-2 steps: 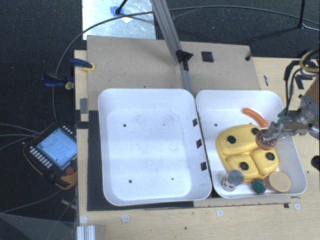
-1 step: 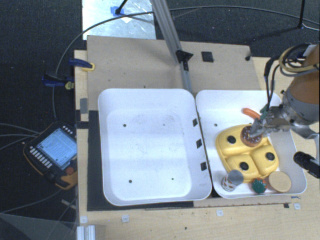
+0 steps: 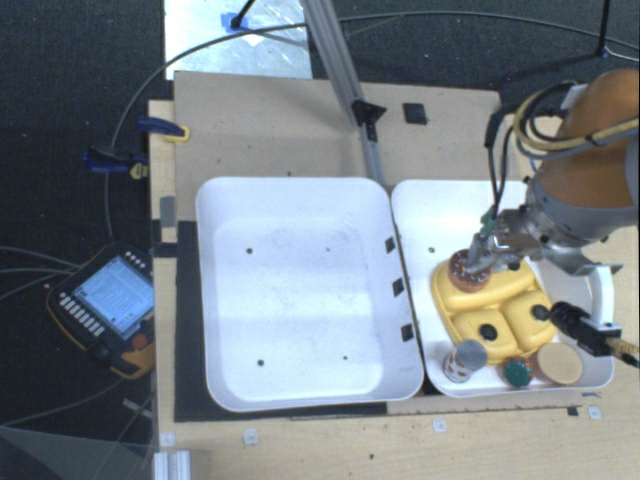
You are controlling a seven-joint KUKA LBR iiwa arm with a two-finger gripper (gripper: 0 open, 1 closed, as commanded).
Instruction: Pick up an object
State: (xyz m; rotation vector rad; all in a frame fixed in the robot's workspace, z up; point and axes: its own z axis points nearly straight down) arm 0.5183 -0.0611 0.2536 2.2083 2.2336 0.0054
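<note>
The right bin [image 3: 425, 218] holds a yellow plastic toy [image 3: 492, 313] with dark holes on its top. A small silver-capped jar [image 3: 464, 359], a green knob-like piece [image 3: 517, 372] and a tan round disc [image 3: 560, 364] lie along the bin's near edge. My gripper [image 3: 478, 260] is lowered onto the yellow toy's upper left corner, over a brownish round part there. The wrist hides the fingers.
The left bin [image 3: 295, 288] stands beside the right one, with black clips [image 3: 398, 286] on the wall between them. A metal pole [image 3: 335, 48] slants in from the top. A teach pendant [image 3: 108, 303] lies off the bench at left.
</note>
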